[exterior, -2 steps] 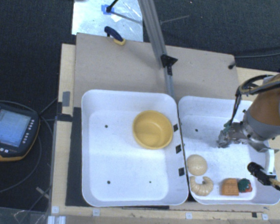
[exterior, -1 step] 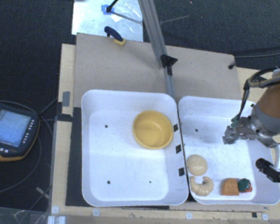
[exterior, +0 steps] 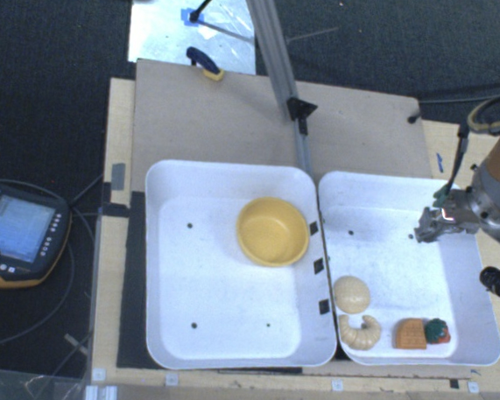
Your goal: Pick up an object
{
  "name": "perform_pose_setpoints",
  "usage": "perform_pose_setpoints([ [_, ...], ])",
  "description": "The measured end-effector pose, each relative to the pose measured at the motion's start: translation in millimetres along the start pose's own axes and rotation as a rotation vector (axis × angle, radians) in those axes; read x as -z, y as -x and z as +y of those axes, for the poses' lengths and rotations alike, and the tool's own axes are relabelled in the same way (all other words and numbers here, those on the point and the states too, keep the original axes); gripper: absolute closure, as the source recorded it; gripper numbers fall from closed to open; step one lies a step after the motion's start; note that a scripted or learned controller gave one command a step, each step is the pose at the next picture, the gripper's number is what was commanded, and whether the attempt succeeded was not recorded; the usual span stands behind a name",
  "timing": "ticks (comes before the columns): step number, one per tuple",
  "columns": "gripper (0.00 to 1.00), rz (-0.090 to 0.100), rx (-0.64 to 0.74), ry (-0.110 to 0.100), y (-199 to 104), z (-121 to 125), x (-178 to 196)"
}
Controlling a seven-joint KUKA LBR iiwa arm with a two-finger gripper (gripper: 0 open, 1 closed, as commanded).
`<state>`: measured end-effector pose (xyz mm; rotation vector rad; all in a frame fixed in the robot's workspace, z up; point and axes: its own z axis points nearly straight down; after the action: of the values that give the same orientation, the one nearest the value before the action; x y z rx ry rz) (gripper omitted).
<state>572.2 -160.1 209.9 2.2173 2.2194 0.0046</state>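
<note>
Far left of frame, off the desk (exterior: 363,126): a teach pendant (exterior: 14,234) lying on dark carpet. Left bin (exterior: 159,318) holds one yellow bowl (exterior: 272,231), upright, in its upper right part, near the wall shared with the right bin (exterior: 482,349). Right bin's lower strip carries the candidates: a pale round piece (exterior: 351,294) close to the shared wall, a cream curled piece (exterior: 360,332) touching or just below it, then an orange block (exterior: 410,333) with a small green-and-red item (exterior: 436,330) against its right side. Hand (exterior: 430,224) hangs over the right bin's upper right area, well apart from all four; whether it is spread or closed I cannot tell, too small and dark. Judgement: approach step, nothing gripped yet. To do it well, pick one target, probably the pale round piece as it has the most free floor above it; centre over it, descend straight, avoid the curled neighbour and bin wall.
</note>
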Motion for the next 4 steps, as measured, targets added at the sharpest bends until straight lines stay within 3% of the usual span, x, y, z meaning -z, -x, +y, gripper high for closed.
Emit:
perform_pose_setpoints([
  [1, 1.00, 0.000, 0.000, -0.001, 0.2, 1.0, 43.1],
  [4, 1.00, 0.002, 0.003, -0.005, -159.4, -3.0, 16.3],
])
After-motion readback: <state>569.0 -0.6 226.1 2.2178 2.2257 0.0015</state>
